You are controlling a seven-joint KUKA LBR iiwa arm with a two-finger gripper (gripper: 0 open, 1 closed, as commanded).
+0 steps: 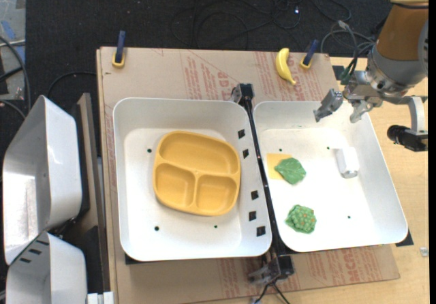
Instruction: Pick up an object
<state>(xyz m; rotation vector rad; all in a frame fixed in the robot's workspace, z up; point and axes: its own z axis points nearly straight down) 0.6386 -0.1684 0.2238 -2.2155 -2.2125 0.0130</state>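
- a yellow divided tray [197, 173] is seen in the left bin [129, 118], filling most of its floor, with its long axis running roughly from ten o'clock to four o'clock.
- a yellow banana [285, 66] is laid on the cardboard beyond the bins, just outside the right bin's far rim.
- in the right bin [381, 180], three loose things are found: a green leafy piece [292, 170] partly over a yellow patch near the divider, a second green knobbly piece [301, 218] at six o'clock from the first, and a small white block [347, 162] nearer the right wall.
- the gripper [343, 108] is held over the far edge of the right bin; its two fingers are spread well apart, and nothing is seen between them.
- the white block is judged the nearest candidate: it lies at about six o'clock from the jaws, near but apart, with its long axis running almost twelve to six o'clock.
- the upper green piece lies at about seven o'clock from the jaws, farther off; no clear long axis can be told for it.
- a descent toward six o'clock would be needed, with the jaws turned across the block's short side.
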